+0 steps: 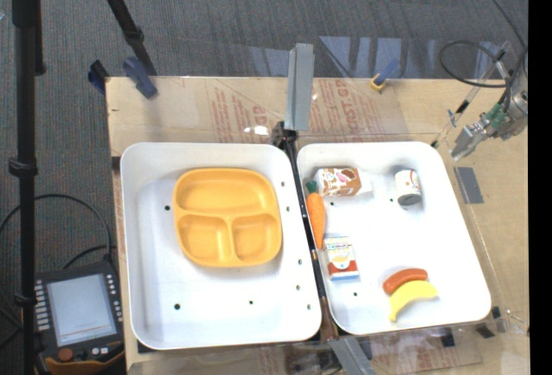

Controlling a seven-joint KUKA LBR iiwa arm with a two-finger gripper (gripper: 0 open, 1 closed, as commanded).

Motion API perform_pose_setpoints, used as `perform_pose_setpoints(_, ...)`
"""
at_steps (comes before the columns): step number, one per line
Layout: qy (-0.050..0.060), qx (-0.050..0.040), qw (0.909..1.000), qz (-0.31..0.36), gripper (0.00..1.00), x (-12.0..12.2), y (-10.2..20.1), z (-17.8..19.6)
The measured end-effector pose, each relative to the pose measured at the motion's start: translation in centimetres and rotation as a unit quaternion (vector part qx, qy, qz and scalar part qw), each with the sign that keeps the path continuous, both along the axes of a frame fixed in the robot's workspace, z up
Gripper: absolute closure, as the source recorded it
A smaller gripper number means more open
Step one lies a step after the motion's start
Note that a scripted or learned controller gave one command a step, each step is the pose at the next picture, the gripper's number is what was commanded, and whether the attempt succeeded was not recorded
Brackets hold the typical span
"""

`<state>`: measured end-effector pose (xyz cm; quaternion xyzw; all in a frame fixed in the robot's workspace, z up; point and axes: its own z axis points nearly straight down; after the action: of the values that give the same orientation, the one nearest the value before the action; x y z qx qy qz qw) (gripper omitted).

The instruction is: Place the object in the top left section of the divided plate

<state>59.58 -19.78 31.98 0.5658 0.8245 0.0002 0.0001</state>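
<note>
Closest to the viewpoint lie a yellow plastic banana (411, 299) and a red plastic sausage (405, 279), touching each other near the front rim of the right shallow white bin (461, 231) on the desk. The same bin holds a small white juice carton (341, 259), an orange plastic carrot (316, 218) lying along the left wall, a brown and white milk carton (343, 182) and a small white can (408, 188) on its side. The task does not say which of these is the object, so a wrong pick is the first risk. The yellow divided plastic plate (228, 216) rests in the left shallow white bin (147, 278), with no object in any section. It shows one wide section at the rear and two smaller ones at the front, so the top left target is ambiguous and a drop near a ridge could end in the neighbouring section. The grey arm's wrist end (487, 125) hangs beyond the right bin's far right corner, well apart from every object. Whether the jaws are wide or narrow cannot be told at this size. Likely faults are the carrot wedged against the wall blocking one side of a grasp, the can rolling away on contact, and the banana and sausage being lifted together.
</note>
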Motion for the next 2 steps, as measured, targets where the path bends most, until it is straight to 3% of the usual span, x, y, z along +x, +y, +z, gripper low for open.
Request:
perform_pose_setpoints(1,0.002,0.0006,0.9995,0.03,1.0,-5.9,2.0,-4.6)
perform_pose_setpoints(2,0.001,0.0005,0.997,0.077,1.0,-1.6,4.4,-8.7)
